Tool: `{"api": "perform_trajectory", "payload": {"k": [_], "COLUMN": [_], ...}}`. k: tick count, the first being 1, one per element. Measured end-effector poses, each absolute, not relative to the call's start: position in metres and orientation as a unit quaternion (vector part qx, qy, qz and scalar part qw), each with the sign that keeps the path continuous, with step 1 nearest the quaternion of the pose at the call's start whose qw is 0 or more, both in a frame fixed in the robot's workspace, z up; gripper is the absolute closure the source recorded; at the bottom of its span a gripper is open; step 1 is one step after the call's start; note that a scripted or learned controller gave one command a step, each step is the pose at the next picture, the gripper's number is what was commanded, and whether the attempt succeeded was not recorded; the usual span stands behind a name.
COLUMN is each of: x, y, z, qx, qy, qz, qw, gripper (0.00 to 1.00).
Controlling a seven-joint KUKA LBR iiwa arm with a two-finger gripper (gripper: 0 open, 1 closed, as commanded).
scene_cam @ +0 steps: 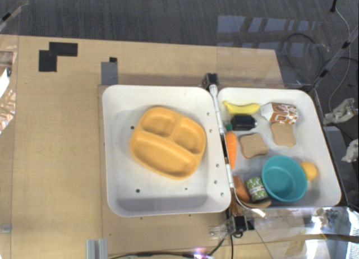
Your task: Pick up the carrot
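The carrot (230, 146) is orange with a small green top. It lies lengthwise along the left wall of the right bin (331, 162), just right of the divider between the bins. Beside it to the right is a slice of brown bread (253, 145), and a black object (243, 121) sits just above its green end.
The left bin (118, 196) holds a yellow sectioned plate (168, 141). In the right bin are a banana (242, 107), a brown-and-white carton (282, 114), a second bread slice (283, 134), a teal bowl (284, 179), a yellow lemon (308, 170), a green can (256, 189) and a brown item (241, 188).
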State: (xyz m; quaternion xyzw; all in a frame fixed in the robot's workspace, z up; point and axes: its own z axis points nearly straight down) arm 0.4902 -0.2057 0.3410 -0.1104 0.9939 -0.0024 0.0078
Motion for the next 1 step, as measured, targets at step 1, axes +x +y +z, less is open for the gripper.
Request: {"api": "perform_trajectory", "payload": {"k": [1], "x": [0.4996], "y": [-0.2051], "z": [0.3252], "qx": [-0.283], "qy": [0.959], "qz": [-0.0024], "qw": [0.007], "gripper": [0.0]}}
